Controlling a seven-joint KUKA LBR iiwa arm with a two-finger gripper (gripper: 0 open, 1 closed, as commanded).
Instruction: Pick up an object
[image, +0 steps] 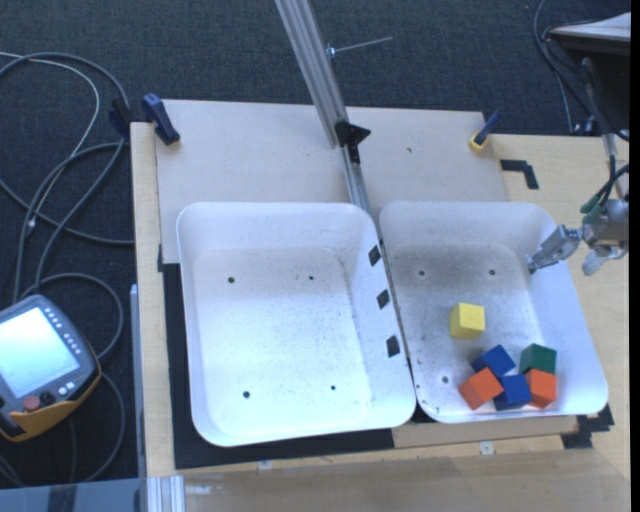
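while the two-finger gripper (562, 249) sits at the right edge of the frame, level with the upper right rim of the right-hand shallow white bin (560, 300), its metal fingers (548, 252) point left over that rim with nothing between them; whether they are spread or closed i cannot tell at this size.

every candidate lies in the lower right of the frame, on the floor of that bin. a small yellow wooden cube (467, 320) stands alone near the bin's middle, apart from the rest. below and right of it is a tight cluster: a blue cube (496, 360), a second blue cube (515, 390), an orange cube (481, 387), another orange cube (541, 386) and a dark green cube (538, 357), touching or nearly touching.

the risks, as i judge them: a descent into the cluster would likely land a finger on top of a neighbour, or wedge two cubes at once and drop both. the cluster also lies close to the sloped lower right wall, where a finger could strike the bin. the yellow cube looks the safer target, though a poorly centred grasp could push it aside instead of gripping it. the left-hand white bin (200, 300) offers nothing to pick.
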